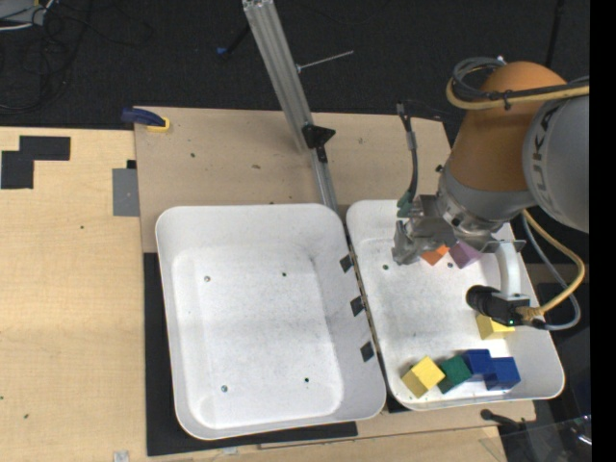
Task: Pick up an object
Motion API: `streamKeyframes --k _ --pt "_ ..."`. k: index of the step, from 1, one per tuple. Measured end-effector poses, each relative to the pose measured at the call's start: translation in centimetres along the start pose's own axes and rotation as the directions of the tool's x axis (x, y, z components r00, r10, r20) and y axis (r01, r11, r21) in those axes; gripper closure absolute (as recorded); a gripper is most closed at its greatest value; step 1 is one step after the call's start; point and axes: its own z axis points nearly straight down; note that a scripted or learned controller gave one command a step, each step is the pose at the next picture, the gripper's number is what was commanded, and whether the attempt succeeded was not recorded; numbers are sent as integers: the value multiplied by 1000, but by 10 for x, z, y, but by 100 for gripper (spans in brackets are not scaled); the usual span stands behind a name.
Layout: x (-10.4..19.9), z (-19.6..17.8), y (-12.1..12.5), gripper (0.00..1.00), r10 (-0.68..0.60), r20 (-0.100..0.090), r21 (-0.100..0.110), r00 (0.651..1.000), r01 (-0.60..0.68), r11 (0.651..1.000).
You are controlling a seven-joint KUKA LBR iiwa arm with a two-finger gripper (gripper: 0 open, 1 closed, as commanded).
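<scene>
My gripper (416, 248) is low beside the orange block (435, 254); grip state unclear. It may nudge the purple block (466, 253) and miss.

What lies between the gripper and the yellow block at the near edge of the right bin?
In the camera view, only bare white bin floor lies between the gripper and the yellow block.

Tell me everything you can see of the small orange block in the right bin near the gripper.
The small orange block looks like a plain, solid-coloured piece; just one corner shows, the rest hidden under the grey two-finger gripper. It sits in the far part of the right white bin, close beside a small purple block. I cannot tell whether the gripper touches it or whether it rests on the bin floor.
</scene>
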Motion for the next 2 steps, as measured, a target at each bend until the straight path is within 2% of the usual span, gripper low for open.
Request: streamKeyframes --k 2 --pt "107 13 55 100 -1 0 0 1000 1 1000"
